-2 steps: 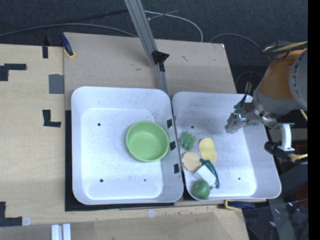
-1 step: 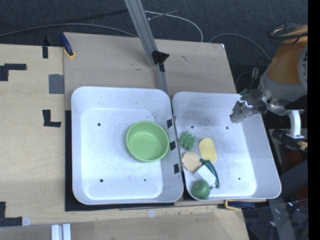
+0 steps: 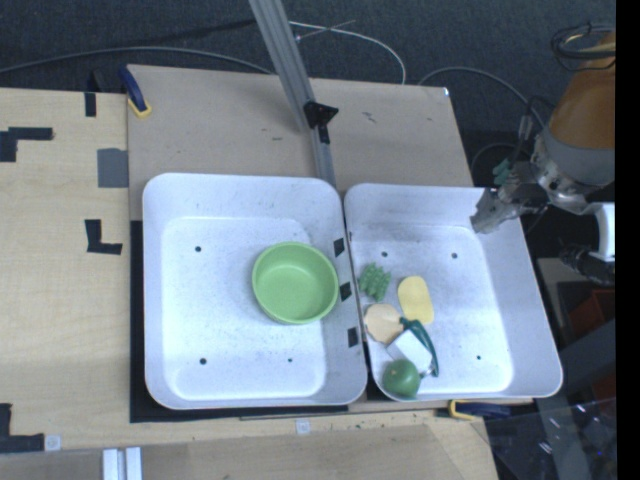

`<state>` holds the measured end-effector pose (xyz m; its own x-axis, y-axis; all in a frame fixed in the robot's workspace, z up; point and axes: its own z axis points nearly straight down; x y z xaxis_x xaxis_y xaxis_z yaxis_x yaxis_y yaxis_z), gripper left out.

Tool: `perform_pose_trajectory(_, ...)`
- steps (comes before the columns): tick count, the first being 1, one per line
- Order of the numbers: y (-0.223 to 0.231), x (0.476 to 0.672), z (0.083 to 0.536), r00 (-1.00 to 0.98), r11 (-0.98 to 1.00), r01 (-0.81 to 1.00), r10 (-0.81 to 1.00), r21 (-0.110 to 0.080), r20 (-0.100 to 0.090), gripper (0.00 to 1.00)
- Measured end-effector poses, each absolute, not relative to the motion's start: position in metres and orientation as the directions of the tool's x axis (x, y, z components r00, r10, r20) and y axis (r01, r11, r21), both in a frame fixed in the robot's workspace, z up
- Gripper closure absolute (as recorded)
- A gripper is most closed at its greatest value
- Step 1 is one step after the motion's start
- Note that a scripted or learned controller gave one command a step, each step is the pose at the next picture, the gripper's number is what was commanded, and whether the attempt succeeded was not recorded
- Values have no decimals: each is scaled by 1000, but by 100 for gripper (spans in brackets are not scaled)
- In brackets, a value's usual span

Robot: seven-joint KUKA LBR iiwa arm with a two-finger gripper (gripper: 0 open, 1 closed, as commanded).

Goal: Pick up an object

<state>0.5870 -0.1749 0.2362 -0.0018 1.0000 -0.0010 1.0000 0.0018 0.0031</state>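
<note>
Gripper: we are seeing the grey two-finger gripper [image 3: 492, 211] hanging over the right white plastic bin's [image 3: 520, 298] top right rim; we cannot tell its state.
Objects: a yellow oval piece [image 3: 415, 299], small green ball [image 3: 402, 377] and leafy green toy [image 3: 375, 281] are lying in that bin.
Left bin: a round green bowl [image 3: 294, 283] is sitting inside.

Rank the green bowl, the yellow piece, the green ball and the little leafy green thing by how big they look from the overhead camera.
1. green bowl
2. yellow piece
3. green ball and leafy green thing: too alike to rank.
</note>
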Motion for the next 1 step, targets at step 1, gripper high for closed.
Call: perform_pose_trajectory(1,-115,576,242,-6,6,1000,1000,0,2,100)
